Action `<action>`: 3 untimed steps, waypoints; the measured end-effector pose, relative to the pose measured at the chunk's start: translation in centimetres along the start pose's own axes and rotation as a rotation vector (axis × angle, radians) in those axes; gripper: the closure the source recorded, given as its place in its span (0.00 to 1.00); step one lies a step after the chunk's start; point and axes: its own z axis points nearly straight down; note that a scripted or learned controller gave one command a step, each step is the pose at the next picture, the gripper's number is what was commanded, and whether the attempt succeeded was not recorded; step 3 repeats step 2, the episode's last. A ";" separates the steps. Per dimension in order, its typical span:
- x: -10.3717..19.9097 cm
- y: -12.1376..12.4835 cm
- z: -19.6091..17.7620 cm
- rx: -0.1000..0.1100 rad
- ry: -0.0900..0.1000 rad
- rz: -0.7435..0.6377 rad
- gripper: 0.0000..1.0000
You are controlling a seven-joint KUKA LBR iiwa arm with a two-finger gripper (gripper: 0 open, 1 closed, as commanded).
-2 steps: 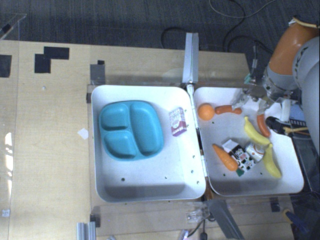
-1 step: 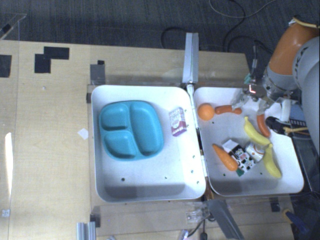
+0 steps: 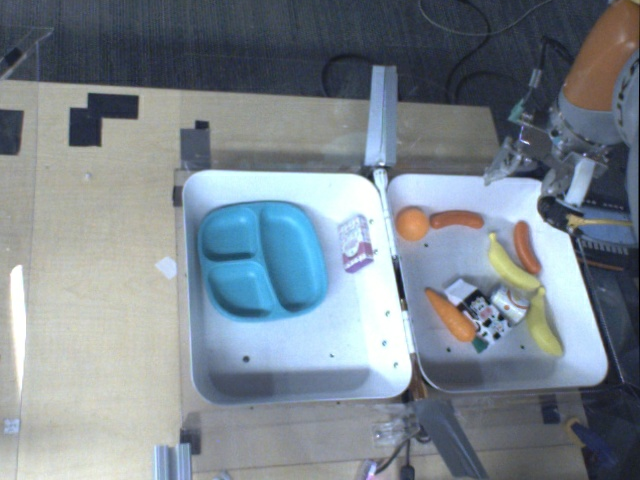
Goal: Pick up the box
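The box (image 3: pixel 355 243) is small, white and pink, and lies in the left bin (image 3: pixel 300 383) near its right wall, just right of a blue divided plate (image 3: pixel 262 259). My gripper (image 3: pixel 508 158) hangs over the far rim of the right bin (image 3: pixel 580 368), well to the right of the box and apart from it. Nothing shows in its grasp. The grey arm with its orange band (image 3: pixel 600 63) comes in from the upper right.
The right bin holds an orange (image 3: pixel 411 224), two sausages (image 3: pixel 456 220) (image 3: pixel 527 247), two bananas (image 3: pixel 512 267) (image 3: pixel 543 326), a carrot (image 3: pixel 451 314) and a small can beside a printed packet (image 3: pixel 490 310). A metal post (image 3: pixel 382 118) stands behind the gap between the bins.
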 end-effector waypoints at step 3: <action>-3.3 0.0 10.5 0.003 0.000 -0.093 0.00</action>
